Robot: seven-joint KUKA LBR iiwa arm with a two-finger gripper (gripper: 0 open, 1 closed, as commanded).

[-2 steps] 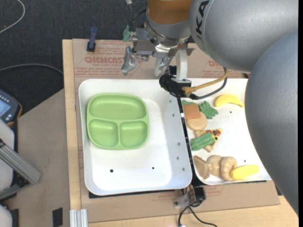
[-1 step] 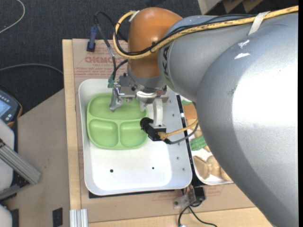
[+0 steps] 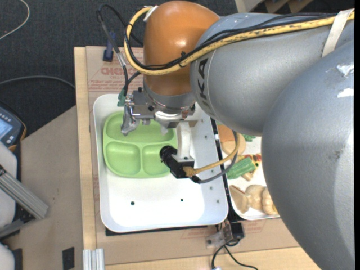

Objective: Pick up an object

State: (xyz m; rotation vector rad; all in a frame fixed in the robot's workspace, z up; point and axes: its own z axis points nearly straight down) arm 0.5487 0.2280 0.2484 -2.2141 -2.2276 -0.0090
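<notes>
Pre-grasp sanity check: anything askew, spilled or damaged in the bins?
Nothing stands out. The green tray lies flat in the left bin, with the gripper over its upper left corner. The arm hides most of the right bin, so that side is unchecked.

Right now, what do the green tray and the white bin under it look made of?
Green tray: likely moulded plastic, smooth and faintly glossy, with rounded divider ridges. White bin: probably plastic, smooth, with rounded corners; painted metal can't be ruled out.

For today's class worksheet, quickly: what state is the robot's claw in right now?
Claw: above the green tray; open, closed or holding cannot be told.
</notes>
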